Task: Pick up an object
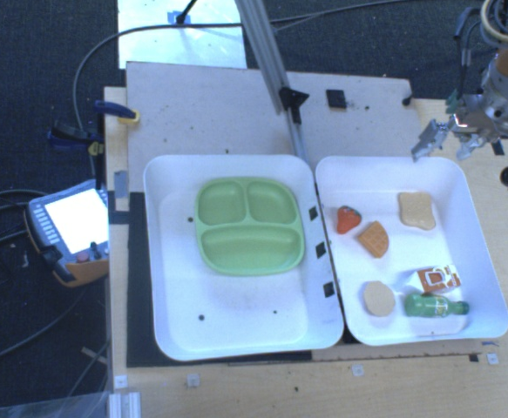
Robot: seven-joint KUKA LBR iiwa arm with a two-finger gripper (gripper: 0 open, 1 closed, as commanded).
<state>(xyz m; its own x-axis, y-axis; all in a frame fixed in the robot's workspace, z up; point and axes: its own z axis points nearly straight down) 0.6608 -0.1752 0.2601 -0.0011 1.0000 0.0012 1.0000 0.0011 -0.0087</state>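
The right bin [476, 225] holds several toy foods: a red strawberry-like piece [348, 219], an orange wedge [375, 239], a tan bread slice [416, 210], a round tan cookie [379, 299], a green bottle [434, 306] lying on its side and a small red-and-white carton [437, 279]. My gripper [450, 141] hangs above the bin's far right rim, up and right of the bread slice. Its two fingers stand apart, open, with nothing between them.
The left bin [171, 303] carries a green divided plate [249, 225]. A metal pole [267, 46] slants over the bench's back. A handheld pendant [69, 231] and cables lie on the floor at left.
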